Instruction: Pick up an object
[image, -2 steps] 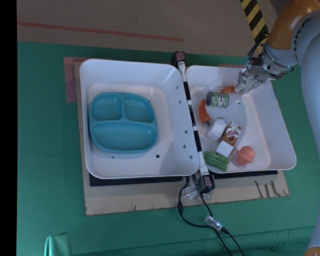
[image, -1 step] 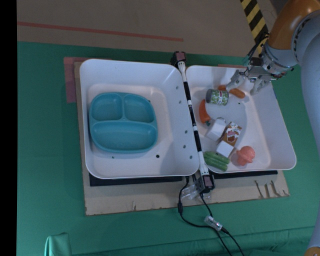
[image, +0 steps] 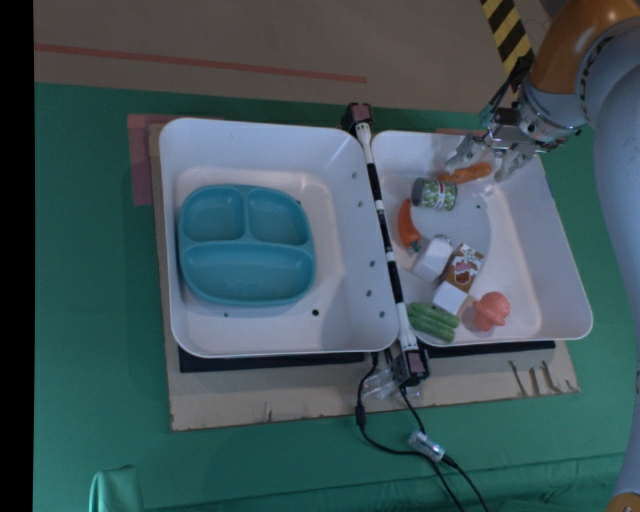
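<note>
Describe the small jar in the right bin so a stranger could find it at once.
Start at the right bin, the one without the blue plate. Near its far end, just below the gripper, lies a small jar on its side. Its green label and round shape set it apart from the orange carrot beside it.

A robot test lab, not a home.

Two white bins (image: 265, 235) sit on a green mat (image: 90, 300) over cardboard (image: 300, 400). Behind the bins are black-and-yellow warning tape (image: 508, 30) and a red floor line (image: 200, 62). In front of the bins, loose cables (image: 400, 425) trail off.
</note>
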